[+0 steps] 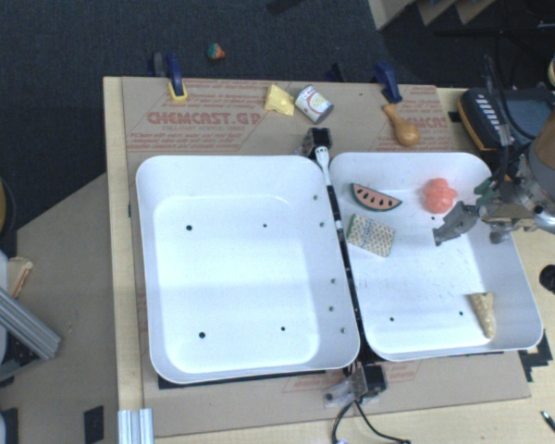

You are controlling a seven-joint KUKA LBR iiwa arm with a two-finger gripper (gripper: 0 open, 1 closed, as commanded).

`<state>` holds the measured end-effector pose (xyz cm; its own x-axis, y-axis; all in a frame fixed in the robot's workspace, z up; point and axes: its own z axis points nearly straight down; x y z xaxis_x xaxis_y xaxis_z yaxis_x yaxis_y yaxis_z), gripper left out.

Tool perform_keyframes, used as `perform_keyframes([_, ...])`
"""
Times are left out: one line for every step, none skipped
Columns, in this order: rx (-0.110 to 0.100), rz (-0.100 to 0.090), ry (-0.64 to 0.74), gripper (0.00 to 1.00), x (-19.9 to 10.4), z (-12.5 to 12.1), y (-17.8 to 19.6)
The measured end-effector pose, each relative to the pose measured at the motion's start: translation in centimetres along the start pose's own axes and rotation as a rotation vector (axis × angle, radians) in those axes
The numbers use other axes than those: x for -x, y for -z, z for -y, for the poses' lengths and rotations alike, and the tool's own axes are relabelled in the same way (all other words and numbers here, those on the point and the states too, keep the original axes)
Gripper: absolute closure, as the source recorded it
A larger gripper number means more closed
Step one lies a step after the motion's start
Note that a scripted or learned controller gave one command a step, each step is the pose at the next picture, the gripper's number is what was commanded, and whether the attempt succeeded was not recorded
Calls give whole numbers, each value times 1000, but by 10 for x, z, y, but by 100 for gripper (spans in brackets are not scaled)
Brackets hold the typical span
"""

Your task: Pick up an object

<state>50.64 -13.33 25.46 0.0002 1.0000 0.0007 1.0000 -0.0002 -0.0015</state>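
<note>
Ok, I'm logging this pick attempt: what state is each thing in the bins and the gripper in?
Red-and-green watermelon slice toy: lying flat, untouched.
Pink round toy: resting by the far wall.
Patterned square pad: flat.
Tan cone: on its side.
Two-finger gripper: over the right bin, holding nothing.

Red print reading "CHEMCAST G P" runs along the far edge of the brown board [222, 118] that lies under the two bins. Similar red lettering near the board's far right corner is too broken to read.

bright even light, white bins [231, 169] slightly glaring.
</note>
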Motion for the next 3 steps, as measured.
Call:
perform_keyframes([3, 1, 0, 100, 0, -1, 11])
perform_keyframes([23, 10, -4, 100, 58, 12, 205])
perform_keyframes([-10, -3, 3, 100, 14, 29, 90])
